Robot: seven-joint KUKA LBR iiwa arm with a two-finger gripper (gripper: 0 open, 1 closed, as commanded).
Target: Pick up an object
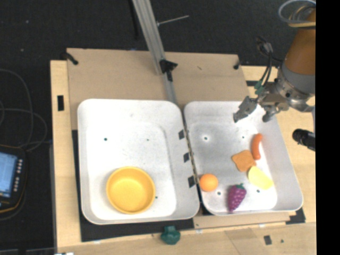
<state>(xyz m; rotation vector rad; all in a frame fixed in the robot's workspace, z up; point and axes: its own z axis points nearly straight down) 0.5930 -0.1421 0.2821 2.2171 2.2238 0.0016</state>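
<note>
Tool (254, 112) hangs over right bin (215, 118), fingers spread wide, gripping nothing. Arm (300, 62) cut off at right edge. Grapes (236, 196) partly overlap bin's near rim.

A metal rail (151, 31) slants in from 12 o'clock toward the middle. At 9 o'clock sits a lit screen (7, 177), perhaps a handheld pendant. A small green thing (170, 235) lies on the bench (62, 161) at 6 o'clock.
</note>
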